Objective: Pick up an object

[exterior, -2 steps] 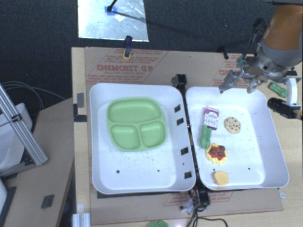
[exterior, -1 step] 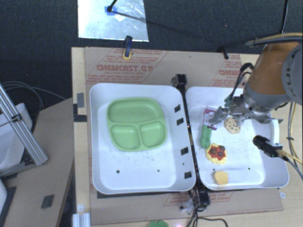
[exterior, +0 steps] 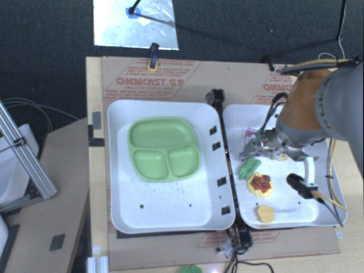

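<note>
On the worktop (exterior: 187, 73) two shallow white bins lie side by side; the left bin (exterior: 122, 209) carries a green divided plate (exterior: 164, 149), which sits a little toward 11 o'clock from the middle of that bin, and it seems to be there as a place to receive things rather than as a thing to pick. The right bin (exterior: 287, 214) keeps the loose toys together, probably so that the arm can reach all of them from its side; a green pod-like piece (exterior: 248, 167) lies near the middle of that bin, a small pizza toy (exterior: 260, 184) with red spots lies just beside it toward 5 o'clock, and a yellow round piece (exterior: 265, 213) lies apart toward 6 o'clock, near the lower rim. A small pink thing (exterior: 250, 133) is at 12 o'clock from the pod; its kind is too small to tell.

The pincer (exterior: 253, 147) hangs low over the right bin, just above the green pod-like piece, at its 12 o'clock side; the pod looks like the likely target. Whether the pincer is released or clenched cannot be told here, and nothing is seen grasped in it.
</note>
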{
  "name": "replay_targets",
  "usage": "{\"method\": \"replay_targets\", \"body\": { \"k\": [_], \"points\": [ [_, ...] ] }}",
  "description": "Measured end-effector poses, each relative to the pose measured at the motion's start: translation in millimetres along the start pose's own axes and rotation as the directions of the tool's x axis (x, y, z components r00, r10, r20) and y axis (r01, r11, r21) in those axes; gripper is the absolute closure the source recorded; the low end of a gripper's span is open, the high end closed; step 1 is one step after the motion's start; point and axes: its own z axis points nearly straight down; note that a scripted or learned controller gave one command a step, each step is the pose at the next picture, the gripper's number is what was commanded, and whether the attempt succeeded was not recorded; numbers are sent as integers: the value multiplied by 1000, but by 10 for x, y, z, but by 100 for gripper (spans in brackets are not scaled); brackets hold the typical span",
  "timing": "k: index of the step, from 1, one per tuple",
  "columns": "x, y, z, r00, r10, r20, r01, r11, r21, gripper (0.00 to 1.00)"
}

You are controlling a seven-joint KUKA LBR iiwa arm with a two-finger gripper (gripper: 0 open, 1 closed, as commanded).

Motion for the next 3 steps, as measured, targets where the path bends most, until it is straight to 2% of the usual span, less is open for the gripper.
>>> {"method": "replay_targets", "body": {
  "k": [1, 2, 3],
  "points": [
    [-4, 18, -156, 1000, 0, 0, 0, 1000, -6, 100],
    [-3, 17, -152, 1000, 0, 0, 0, 1000, -5, 0],
    [67, -1038, -36, 1000, 4, -2, -4, 1000, 5, 0]
  ]
}}
